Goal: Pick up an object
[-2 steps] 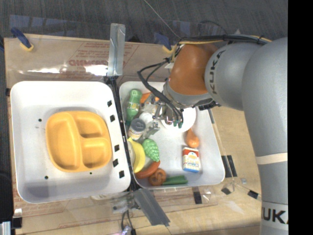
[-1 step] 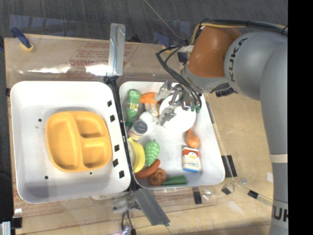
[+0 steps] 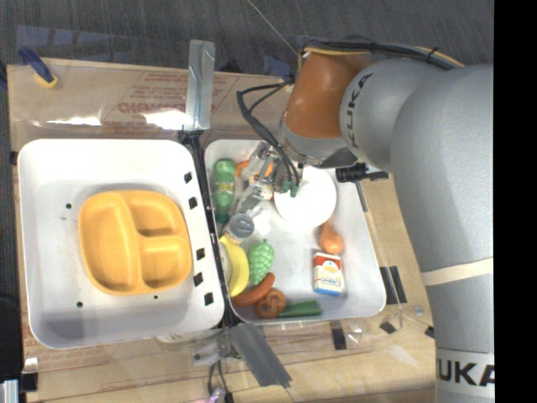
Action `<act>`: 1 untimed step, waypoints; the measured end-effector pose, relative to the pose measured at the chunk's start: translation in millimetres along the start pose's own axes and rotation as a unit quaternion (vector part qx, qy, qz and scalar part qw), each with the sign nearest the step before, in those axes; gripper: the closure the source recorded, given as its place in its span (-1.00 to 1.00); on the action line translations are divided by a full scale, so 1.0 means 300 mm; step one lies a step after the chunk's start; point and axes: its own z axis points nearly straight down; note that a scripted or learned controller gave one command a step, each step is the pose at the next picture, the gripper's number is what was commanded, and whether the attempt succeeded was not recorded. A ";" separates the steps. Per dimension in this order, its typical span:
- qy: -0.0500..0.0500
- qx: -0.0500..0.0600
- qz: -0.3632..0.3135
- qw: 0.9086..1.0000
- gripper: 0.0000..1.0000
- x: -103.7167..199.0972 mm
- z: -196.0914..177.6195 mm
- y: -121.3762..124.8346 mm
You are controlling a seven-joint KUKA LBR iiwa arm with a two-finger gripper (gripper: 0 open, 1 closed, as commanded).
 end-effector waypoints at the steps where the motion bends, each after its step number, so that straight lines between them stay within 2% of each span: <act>1: -0.003 0.004 0.237 0.971 -1.00 0.027 0.031 -0.008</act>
